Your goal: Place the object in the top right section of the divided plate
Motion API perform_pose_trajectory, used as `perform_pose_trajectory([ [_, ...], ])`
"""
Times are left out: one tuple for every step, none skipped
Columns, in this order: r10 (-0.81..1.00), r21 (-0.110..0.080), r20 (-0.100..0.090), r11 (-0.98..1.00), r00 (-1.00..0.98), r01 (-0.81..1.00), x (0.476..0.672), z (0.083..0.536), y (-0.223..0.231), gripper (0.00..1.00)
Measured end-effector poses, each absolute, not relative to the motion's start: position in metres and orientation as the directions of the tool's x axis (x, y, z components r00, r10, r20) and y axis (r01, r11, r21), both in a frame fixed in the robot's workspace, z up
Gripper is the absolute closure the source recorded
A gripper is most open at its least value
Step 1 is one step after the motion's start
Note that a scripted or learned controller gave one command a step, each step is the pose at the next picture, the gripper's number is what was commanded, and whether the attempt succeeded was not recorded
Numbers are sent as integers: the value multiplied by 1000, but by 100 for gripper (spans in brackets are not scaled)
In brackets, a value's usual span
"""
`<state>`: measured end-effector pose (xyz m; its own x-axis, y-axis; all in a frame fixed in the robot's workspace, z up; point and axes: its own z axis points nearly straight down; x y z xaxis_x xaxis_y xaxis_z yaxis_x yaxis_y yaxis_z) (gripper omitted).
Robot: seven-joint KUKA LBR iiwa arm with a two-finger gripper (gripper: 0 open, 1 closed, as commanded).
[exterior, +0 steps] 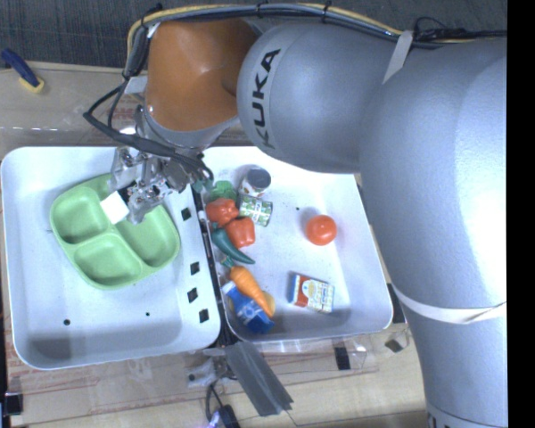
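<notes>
The gripper [135, 194] hangs over the plate [87, 263], a small white object [114, 208] seemingly pinched between its fingers; placing looks underway; next, release into the top right section.

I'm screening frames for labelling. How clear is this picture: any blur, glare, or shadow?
Camera view: the arm looms large and soft; the gripper over the green plate is slightly blurred; a soft shadow lies in the left bin; the tomato is sharp enough.
</notes>
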<state>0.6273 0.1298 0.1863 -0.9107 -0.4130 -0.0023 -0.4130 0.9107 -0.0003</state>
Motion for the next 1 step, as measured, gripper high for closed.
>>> perform_pose_trajectory([
  [-668, -1, -4, 744, -744, -668, 651, 175, 136, 100],
])
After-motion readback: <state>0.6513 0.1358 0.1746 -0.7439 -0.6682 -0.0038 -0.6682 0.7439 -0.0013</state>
